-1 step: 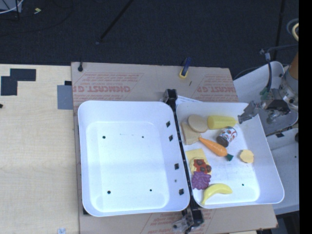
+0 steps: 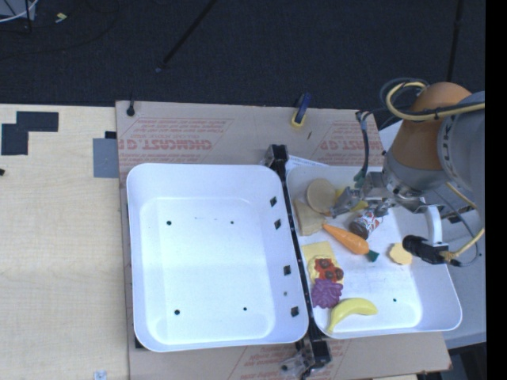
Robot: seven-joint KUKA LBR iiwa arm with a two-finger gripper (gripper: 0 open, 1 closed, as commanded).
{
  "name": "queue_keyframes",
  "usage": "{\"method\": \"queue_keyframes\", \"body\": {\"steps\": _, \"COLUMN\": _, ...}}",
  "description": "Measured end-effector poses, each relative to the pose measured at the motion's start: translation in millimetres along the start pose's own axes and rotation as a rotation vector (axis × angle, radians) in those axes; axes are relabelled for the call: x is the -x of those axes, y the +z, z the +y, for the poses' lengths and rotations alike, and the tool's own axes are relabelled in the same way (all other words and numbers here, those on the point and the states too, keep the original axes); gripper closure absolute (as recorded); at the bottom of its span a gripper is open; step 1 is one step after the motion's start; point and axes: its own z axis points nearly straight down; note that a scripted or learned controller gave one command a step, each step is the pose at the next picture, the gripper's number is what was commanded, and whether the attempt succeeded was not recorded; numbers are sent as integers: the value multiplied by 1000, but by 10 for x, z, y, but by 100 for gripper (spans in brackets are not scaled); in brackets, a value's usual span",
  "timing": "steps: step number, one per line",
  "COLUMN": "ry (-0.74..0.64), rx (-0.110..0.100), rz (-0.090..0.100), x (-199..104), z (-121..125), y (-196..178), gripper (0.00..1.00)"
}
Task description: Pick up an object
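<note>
The right bin (image 2: 432, 311) holds several toy foods. An orange carrot (image 2: 346, 238) lies in its middle. A round tan disc (image 2: 321, 194) and a tan slice (image 2: 306, 217) sit at its far left. A yellow slice with red bits (image 2: 322, 260), purple grapes (image 2: 325, 293) and a banana (image 2: 352, 309) run down its left side. A small yellow piece (image 2: 400, 254) lies at the right. My gripper (image 2: 362, 206) is low over the bin's far part, just above the carrot's thick end and right of the tan disc. A dark object (image 2: 364, 225) sits right under it.
The left bin (image 2: 142, 212) lies beside the right one, with a black clamp strip (image 2: 287, 236) along the shared edge. The grey arm with its orange band (image 2: 432, 133) and cables hangs over the right bin's far right corner. A blue and yellow clip (image 2: 300, 111) lies behind the bins.
</note>
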Motion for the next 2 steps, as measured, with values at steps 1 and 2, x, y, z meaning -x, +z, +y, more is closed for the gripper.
{"method": "queue_keyframes", "body": {"steps": 1, "ry": 3, "rx": -15, "rz": 0, "x": -388, "z": 242, "y": 279, "gripper": 0}}
{"method": "queue_keyframes", "body": {"steps": 2, "ry": 1, "rx": -18, "rz": 5, "x": -249, "z": 226, "y": 315, "gripper": 0}}
